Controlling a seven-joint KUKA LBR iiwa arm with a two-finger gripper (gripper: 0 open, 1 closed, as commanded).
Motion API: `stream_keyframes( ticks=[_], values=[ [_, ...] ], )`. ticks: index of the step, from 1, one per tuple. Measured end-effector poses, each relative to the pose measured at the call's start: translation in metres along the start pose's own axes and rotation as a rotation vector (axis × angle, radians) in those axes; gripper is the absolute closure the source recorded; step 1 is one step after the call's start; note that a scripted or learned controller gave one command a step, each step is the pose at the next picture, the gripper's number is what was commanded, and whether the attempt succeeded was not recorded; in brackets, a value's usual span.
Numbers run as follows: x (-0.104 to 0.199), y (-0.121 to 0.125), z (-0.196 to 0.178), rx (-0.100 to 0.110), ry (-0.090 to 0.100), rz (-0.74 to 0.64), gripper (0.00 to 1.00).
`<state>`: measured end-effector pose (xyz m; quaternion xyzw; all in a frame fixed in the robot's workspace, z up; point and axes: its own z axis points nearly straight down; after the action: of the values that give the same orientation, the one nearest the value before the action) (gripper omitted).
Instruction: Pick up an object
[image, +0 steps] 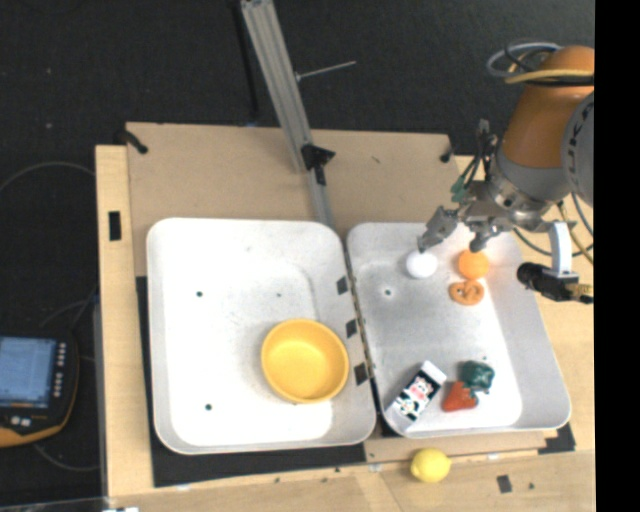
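My gripper (460, 236) hangs over the far end of the right bin (520, 330), open, with nothing between its fingers. A white ball (421, 265) lies just below the left finger (437, 229). An orange ball (473, 264) lies just below the right finger (483, 238). A small orange curled piece (466, 292) sits beside the orange ball. At the bin's near end are a black-and-white carton (415, 393), a red strawberry (459, 397) and a dark green item (478, 375).
A yellow bowl (304, 360) stands in the left bin (200, 270), near the divide. A lemon (430, 465) lies on the bench in front of the right bin. A slanted metal rail (290, 110) rises behind the bins.
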<state>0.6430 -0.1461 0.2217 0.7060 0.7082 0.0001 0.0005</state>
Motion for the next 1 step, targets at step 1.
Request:
stream_keyframes(
  ticks=[1],
  values=[
    [-0.0002, -0.0001, 0.0, 0.0, -0.001, -0.001, 0.0]
  ],
)
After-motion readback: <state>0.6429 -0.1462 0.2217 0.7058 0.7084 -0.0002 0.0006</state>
